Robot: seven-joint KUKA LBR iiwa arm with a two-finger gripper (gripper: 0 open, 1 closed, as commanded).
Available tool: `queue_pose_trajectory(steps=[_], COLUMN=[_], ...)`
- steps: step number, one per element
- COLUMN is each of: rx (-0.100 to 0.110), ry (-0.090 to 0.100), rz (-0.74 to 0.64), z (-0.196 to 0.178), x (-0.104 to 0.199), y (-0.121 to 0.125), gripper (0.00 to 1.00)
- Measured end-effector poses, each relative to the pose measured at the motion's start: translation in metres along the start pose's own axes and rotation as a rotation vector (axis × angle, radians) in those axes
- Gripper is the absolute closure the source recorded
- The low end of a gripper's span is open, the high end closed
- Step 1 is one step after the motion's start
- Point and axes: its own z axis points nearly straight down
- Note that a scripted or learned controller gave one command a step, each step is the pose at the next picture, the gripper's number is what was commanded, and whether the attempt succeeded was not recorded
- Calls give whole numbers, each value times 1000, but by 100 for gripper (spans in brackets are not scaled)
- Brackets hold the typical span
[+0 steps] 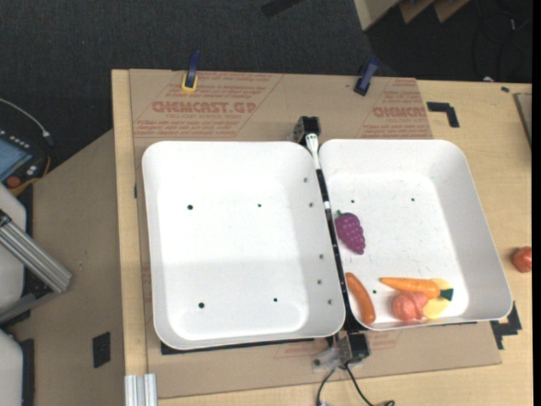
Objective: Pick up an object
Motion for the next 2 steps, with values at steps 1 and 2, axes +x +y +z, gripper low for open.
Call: queue_pose_trajectory(steps=[1, 2], rx=[6, -3], ry=[3, -1], rz=[3, -2], z=[-1, 0], x=[-1, 1], y=[-56, 6], gripper=[100, 100])
